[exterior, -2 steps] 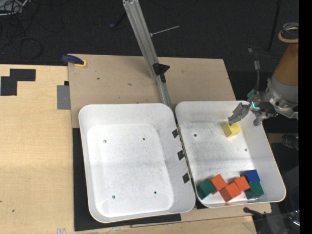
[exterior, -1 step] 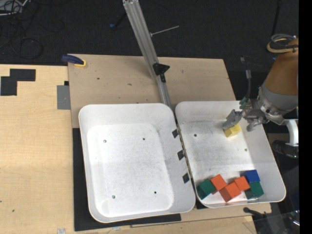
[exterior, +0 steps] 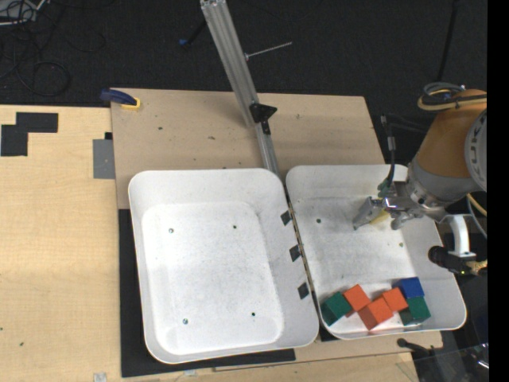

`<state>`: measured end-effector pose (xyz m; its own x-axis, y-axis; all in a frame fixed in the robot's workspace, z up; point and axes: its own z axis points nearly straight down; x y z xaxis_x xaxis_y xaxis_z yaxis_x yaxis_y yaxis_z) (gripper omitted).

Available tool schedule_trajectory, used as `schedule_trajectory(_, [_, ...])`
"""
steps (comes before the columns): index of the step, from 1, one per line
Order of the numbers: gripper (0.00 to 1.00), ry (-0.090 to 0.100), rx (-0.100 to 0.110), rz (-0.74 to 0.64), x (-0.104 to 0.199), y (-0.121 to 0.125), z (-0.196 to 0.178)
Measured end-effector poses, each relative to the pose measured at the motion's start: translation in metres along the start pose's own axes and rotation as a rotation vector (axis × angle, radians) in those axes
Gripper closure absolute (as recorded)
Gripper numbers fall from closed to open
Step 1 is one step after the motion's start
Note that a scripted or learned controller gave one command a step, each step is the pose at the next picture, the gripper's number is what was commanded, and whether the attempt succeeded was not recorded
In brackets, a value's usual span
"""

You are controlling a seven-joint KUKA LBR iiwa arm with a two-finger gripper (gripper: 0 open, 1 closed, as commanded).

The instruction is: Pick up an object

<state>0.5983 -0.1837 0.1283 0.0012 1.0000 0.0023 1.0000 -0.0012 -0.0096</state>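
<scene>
Wooden bench (exterior: 199, 134); end effector (exterior: 382, 213) over right bin (exterior: 334, 185).

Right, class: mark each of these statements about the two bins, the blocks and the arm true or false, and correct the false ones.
1. The blocks sit in the right bin. True.
2. The blocks are gathered along the far edge of their bin. False: they cluster at the near edge.
3. One blue block lies among them. True.
4. The end effector hangs directly over the block cluster. False: it is over the bin's far half, apart from the blocks.
5. The orange blocks lie between green blocks. True.
</scene>
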Motion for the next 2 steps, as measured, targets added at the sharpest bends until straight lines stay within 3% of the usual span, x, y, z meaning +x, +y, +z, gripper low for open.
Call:
schedule_trajectory(1, [0.0, -0.002, -0.008, 0.001, 0.0, 0.001, 0.038])
schedule_trajectory(2, [1.0, -0.001, -0.009, 0.005, 0.0, 0.001, 0.027])
